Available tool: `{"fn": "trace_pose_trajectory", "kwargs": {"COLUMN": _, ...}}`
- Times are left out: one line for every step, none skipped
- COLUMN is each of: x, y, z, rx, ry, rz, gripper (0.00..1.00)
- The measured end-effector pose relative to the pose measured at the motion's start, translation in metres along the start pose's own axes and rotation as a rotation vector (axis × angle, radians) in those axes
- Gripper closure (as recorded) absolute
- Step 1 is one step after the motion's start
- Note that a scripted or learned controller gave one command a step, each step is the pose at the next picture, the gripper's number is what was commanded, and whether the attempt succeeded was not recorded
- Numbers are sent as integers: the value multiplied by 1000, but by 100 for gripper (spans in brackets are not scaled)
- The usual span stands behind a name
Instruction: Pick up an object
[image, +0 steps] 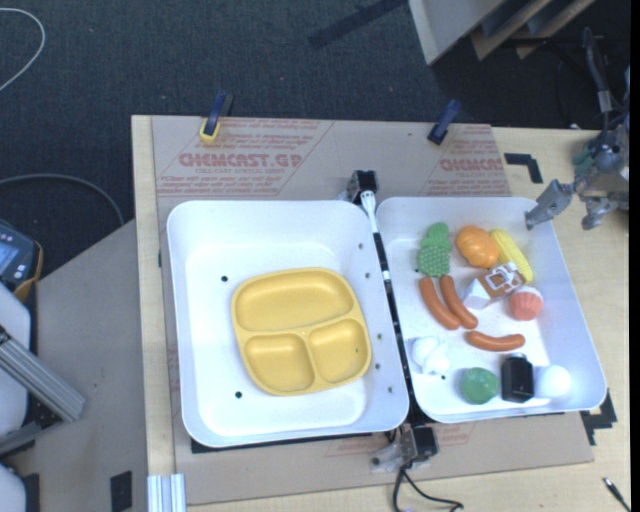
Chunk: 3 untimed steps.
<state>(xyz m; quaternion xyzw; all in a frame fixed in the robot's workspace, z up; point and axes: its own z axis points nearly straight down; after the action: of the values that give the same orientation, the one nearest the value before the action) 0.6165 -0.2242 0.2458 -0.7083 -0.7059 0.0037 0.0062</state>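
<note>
Jaws (572, 203) hang released at the right bin's (580, 330) two o'clock corner; toy food lies untouched, nothing picked.

Left bin (190, 300) white, yellow divided tray (300, 328) inside. Right bin (570, 300) white too: green veg (435, 252), orange piece (476, 246), yellow corn (511, 254), two orange-red sausages (448, 302), third sausage (494, 341), green ball (479, 385), black block (517, 379), white ball (553, 380). Bench board (300, 160) tan, red lettering.
</note>
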Motion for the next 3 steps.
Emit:
{"fn": "trace_pose_trajectory", "kwargs": {"x": 1, "y": 3, "z": -8, "rx": -14, "ry": -4, "rz": -3, "gripper": 0}}
{"fn": "trace_pose_trajectory", "kwargs": {"x": 7, "y": 0, "z": 37, "rx": -10, "ry": -2, "rz": -3, "gripper": 0}}
{"fn": "trace_pose_trajectory", "kwargs": {"x": 11, "y": 6, "z": 81, "rx": -9, "ry": -2, "rz": -6, "gripper": 0}}
